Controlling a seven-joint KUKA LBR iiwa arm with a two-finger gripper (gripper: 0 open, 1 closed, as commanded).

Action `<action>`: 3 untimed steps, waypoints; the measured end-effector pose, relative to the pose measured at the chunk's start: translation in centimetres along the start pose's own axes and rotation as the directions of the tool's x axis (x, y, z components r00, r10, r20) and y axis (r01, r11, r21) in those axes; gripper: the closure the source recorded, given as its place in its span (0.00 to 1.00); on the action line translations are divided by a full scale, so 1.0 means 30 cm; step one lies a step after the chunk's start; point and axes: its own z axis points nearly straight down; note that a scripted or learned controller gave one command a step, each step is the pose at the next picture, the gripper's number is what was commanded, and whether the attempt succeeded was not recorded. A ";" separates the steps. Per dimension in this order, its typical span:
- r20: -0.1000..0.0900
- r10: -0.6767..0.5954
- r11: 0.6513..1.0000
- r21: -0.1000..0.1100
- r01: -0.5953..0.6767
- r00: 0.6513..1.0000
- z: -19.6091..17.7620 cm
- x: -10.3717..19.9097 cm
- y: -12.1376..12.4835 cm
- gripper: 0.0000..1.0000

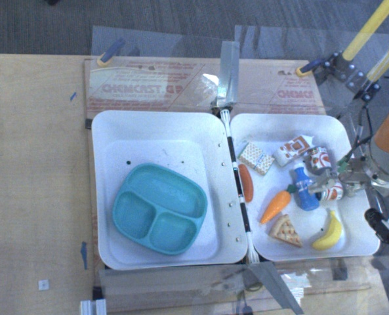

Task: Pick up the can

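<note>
Seen from above, the wooden tabletop [30, 176] before you carries two shallow white bins side by side: the left bin [109, 136] holds a teal divided plate [159, 207], while the right bin [351, 241] is crowded with small items. Your arm [388, 136], grey with its orange band at the frame's right edge, reaches in over the right bin, and its end effector [335, 179] sits low among the clutter near the bin's right side. At this angle you cannot tell how the end effector is set or whether it grips anything. Within that bin, moving down in size, lie a yellow banana [330, 231] near the front right, an orange carrot [275, 206], a red-orange sausage-shaped piece [246, 182] along the left wall, a pizza slice [285, 230], a pale cracker-like block [256, 157] and a white-and-red carton [294, 149]. The can [319, 159], red and white, lies just beside the end effector toward the bin's back, touching or nearly touching a blue bottle [304, 192] and a second red-and-white piece [332, 192]. The step in hand looks like the approach and grasp, not yet a lift. Your next move likely calls for closing squarely on the can alone and rising straight, since its close neighbours could be snagged or knock it loose.
</note>
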 end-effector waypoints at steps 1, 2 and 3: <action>0.001 -0.050 0.999 -0.020 0.050 0.999 0.076 0.047 0.131 0.00; 0.005 -0.100 0.994 -0.037 0.100 0.995 0.074 0.039 0.089 0.00; 0.007 -0.101 0.994 -0.048 0.101 0.995 0.024 0.042 0.102 1.00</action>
